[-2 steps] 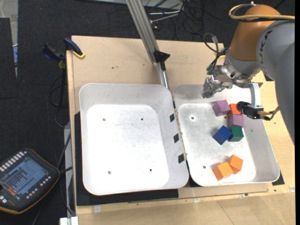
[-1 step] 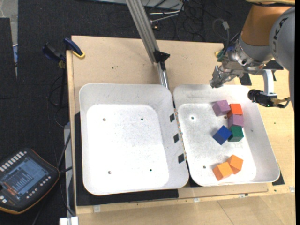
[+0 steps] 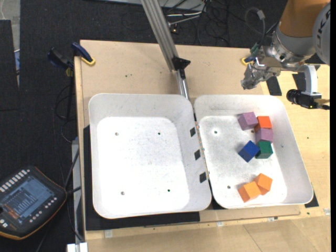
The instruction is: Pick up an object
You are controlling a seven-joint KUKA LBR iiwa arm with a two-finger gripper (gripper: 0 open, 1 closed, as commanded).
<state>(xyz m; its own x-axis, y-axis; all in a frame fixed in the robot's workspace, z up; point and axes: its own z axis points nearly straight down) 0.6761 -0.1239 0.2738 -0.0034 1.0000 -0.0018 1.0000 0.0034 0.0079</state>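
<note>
The bench [image 3: 136,67] looks like pale, matt wood board. Both bins, left [image 3: 142,151] and right [image 3: 231,188], seem smooth white plastic, faintly speckled. The coloured blocks [image 3: 255,135] look matt and painted. A slanted rail [image 3: 160,25] shines like brushed metal; the gripper [image 3: 255,77] appears dull grey metal.

You can read very little here. On the arm [image 3: 307,14], at the far right of the scene, dark letters stand on the grey casing beside the orange band; you see "UK", part of a brand name cut off by the picture's edge. The handheld pendant [image 3: 26,201] at the near left has a lit screen, but its lines are too small to read.
</note>
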